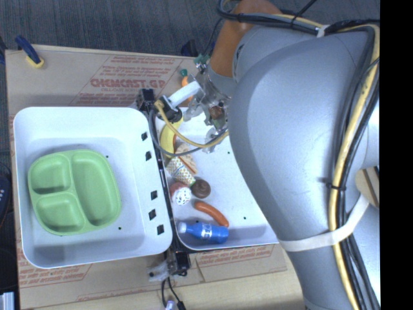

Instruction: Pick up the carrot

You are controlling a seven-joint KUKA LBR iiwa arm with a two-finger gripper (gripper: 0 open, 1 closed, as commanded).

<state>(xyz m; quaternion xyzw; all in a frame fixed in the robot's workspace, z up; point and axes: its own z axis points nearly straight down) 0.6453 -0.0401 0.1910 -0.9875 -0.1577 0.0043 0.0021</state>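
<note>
Leave green plate point(74, 189) in left bin point(26, 128) untouched. Find carrot point(211, 214) at near end of right bin point(227, 173), just beside blue bottle point(203, 232). Note pincer point(206, 108) far off by banana point(167, 137); apart or together, cannot tell. Descend vertically, straddling carrot across its length, clear of bottle. Expect slick white plastic, cardboard-covered bench point(97, 76), grey carpet point(97, 11) beyond.

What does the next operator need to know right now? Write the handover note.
Gripper: over the far end of the right bin, among its cables; open or shut cannot be told, nothing seen held.
Carrot: lying near the right bin's near end, beside the blue bottle, well apart from the gripper.
Left bin: holds a green tray.
Done: nothing yet.
Left: move to the carrot, grasp it, lift it.
</note>
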